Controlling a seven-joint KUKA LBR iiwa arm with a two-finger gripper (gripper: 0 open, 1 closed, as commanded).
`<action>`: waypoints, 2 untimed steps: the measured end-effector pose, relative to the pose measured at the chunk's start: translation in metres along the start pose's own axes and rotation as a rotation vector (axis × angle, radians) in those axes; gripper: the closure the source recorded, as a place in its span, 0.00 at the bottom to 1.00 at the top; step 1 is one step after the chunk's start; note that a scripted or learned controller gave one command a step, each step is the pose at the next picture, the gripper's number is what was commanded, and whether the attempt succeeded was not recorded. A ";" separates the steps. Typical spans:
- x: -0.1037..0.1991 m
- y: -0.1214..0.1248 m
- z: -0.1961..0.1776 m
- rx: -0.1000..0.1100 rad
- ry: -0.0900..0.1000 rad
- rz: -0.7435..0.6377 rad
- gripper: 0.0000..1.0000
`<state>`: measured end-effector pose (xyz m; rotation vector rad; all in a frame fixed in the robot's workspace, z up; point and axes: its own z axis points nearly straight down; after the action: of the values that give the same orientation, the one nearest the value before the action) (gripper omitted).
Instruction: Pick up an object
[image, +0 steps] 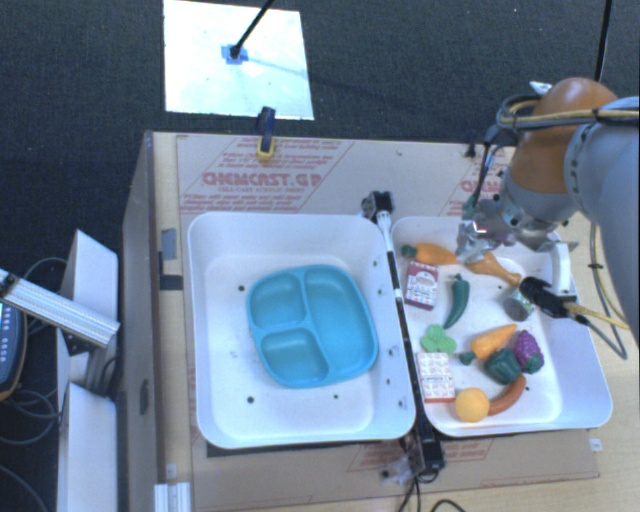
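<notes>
The bench carries two white bins side by side. The left bin (215, 300) contains a blue tray (310, 325) with three compartments, lying flat at its centre. The right bin (585, 385) holds all the small objects.

Positions are given relative to the green pepper (457, 300), which lies near the middle of the right bin. A red-and-white carton (421, 285) lies just left of it. A carrot (435, 254) lies above and to its left. A green clover shape (437, 340) lies just below it. A second carton (435, 376) lies further below, with a yellow ball (471, 404) beneath that. An orange piece (492, 341), a purple piece (526, 351) and a dark green piece (503, 367) cluster below and to the pepper's right.

The arm (590, 150) reaches in above and right of the pepper. The gripper (480, 238) sits low over the bin's upper part, beside a tan piece (496, 268). Its fingers are not distinguishable, so it cannot be told whether it grips anything.
</notes>
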<state>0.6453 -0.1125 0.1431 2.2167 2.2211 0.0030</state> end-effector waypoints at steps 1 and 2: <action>0.000 0.000 0.001 0.001 0.000 -0.001 0.00; -0.007 -0.059 0.059 0.004 0.001 0.001 0.00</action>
<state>0.5870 -0.1193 0.0839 2.2204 2.2222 -0.0010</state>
